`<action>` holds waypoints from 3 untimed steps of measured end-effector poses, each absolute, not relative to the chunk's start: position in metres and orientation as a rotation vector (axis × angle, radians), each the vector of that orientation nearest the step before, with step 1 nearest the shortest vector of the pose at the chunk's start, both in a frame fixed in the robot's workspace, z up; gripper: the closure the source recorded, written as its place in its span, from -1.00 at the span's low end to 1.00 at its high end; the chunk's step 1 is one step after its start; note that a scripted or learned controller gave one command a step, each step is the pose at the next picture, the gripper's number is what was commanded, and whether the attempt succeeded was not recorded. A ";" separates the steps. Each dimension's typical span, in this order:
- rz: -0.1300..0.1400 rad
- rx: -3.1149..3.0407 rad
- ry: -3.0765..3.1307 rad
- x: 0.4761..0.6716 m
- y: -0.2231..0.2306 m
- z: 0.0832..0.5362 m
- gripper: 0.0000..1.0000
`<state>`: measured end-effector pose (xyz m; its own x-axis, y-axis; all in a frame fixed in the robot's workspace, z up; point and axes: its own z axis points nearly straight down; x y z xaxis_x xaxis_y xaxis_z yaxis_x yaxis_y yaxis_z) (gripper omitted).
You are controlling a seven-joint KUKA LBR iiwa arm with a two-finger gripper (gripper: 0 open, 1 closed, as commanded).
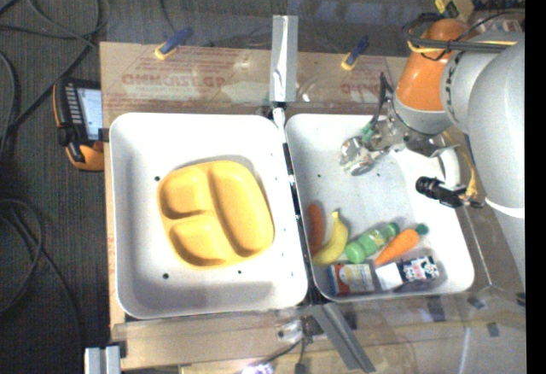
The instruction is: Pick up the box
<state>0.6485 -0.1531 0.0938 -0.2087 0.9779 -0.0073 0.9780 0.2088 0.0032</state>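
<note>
Looming at the right edge of the frame, the grey arm (499, 120) is the nearest thing to the lens, and its bulk cuts off the upper right corner of the right bin (388, 193). It reaches in toward the hand (368, 150), which hangs over the upper middle of that bin, well apart from anything worth grabbing.

Biggest risk, as I judge it: the two boxes lie crammed along the bin's lower wall. One is the reddish box (351, 277), the other the dark-and-white box (414, 271); they touch each other, and the carrot (397, 246) and green bottle (373, 241) press in from just above. A descent there could clip the wall or close on a neighbour instead. The task does not say which box is meant, so a wrong pick is possible too. The banana (333, 240) and a small reddish sausage-like piece (315, 225) sit to the left, less in the way.

Over in the left bin (136, 150), the yellow divided tray (217, 212) plays no part.

The hand itself is a glinting tangle (metal against white), and I cannot tell how its grip stands; nothing visible sits in it. Box labels are too small to read. The surface (196, 73) shows beyond the bins.
</note>
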 end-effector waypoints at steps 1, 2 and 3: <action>-0.003 2.145 2.294 0.656 -0.072 0.184 1.00; 0.002 1.965 2.453 0.627 -0.092 0.097 1.00; 0.025 2.081 2.330 0.601 -0.099 0.095 1.00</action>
